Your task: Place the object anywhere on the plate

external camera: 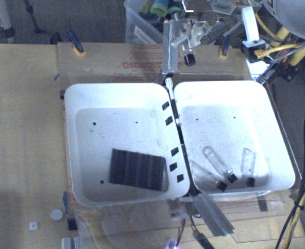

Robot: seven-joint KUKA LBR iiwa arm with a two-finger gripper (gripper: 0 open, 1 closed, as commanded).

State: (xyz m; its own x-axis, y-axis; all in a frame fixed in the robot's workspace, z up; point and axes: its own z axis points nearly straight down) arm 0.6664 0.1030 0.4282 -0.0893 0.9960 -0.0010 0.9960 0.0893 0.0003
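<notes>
Up at the top centre of the frame we see our tool (189, 41), hanging above the far end of the divider where the two white bins meet; whether it is clenched or released we cannot tell, as the parts there blur together. Nothing can be made out in its grip. We see a dark ribbed plate (137, 170) lying flat in the lower part of the left bin (79, 100). Clear plastic objects with black caps (218, 166) lie in the lower part of the right bin (277, 134), well apart from the plate. Behind the counter (22, 113), at the top, stands a crate of clutter (152, 7).
</notes>
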